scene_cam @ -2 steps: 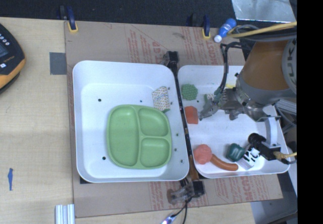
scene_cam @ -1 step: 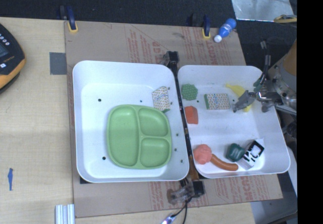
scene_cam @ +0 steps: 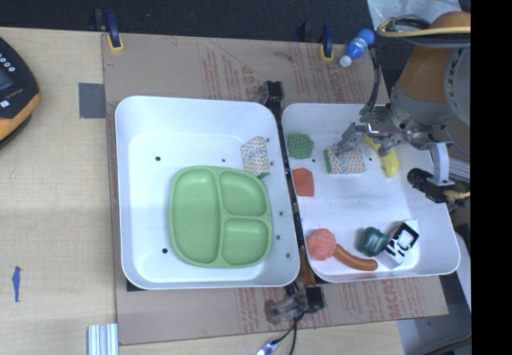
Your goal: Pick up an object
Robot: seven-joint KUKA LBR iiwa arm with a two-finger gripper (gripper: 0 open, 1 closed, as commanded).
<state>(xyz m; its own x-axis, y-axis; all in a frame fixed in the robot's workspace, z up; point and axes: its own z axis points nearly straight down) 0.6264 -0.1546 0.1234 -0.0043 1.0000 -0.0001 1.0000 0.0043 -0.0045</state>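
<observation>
Two white bins are seen side by side on the desk: the left bin carries a green divided plate and a small patterned packet at its right wall, while the right bin carries the loose things. Among these are a green round piece at the upper left, an orange block below it, a pink ball with an orange sausage shape low in the bin, a dark green piece beside a black-and-white block at the lower right, a yellow piece near the upper right, and a speckled pouch in the upper middle. The hand is placed at the upper middle of the right bin, directly over the pouch's top edge, with the arm entering from the frame's right. Whether the hand is open or closed cannot be told, since its parts are tangled with cables and glare. The step in hand is judged to be the reach and descent onto the pouch; nothing is seen lifted. For the next move, a firm closing on the pouch and a straight lift would be called for, with the yellow piece just beside it left undisturbed.
</observation>
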